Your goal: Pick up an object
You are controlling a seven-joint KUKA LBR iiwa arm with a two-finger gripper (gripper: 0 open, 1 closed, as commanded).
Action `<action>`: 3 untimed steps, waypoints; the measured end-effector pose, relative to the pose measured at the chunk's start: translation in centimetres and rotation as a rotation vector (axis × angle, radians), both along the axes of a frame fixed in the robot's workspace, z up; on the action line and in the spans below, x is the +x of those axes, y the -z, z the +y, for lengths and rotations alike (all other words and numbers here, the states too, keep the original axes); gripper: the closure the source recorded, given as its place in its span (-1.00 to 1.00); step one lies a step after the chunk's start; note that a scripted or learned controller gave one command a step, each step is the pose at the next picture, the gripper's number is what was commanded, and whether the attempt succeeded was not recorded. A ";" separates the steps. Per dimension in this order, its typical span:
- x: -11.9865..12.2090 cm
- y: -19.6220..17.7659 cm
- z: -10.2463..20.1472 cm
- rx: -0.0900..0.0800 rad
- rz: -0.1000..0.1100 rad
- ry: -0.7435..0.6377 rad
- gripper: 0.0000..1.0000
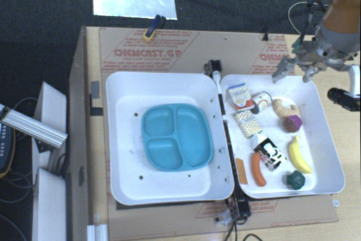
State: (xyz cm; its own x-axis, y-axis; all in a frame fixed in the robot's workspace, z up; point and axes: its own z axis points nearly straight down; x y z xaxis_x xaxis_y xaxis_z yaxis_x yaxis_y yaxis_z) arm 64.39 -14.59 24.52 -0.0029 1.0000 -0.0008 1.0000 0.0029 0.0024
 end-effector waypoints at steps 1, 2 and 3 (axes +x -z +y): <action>-1.3 6.1 -6.2 -0.001 0.003 0.002 -1.00; -2.8 13.3 -6.0 0.001 0.003 0.001 -1.00; -6.0 16.1 -3.5 0.001 0.002 0.001 -1.00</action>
State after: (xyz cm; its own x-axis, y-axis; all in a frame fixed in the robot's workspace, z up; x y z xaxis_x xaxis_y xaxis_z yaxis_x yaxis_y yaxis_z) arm 58.42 -18.12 8.41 -0.0015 1.0000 0.0000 1.0000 0.0015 0.0006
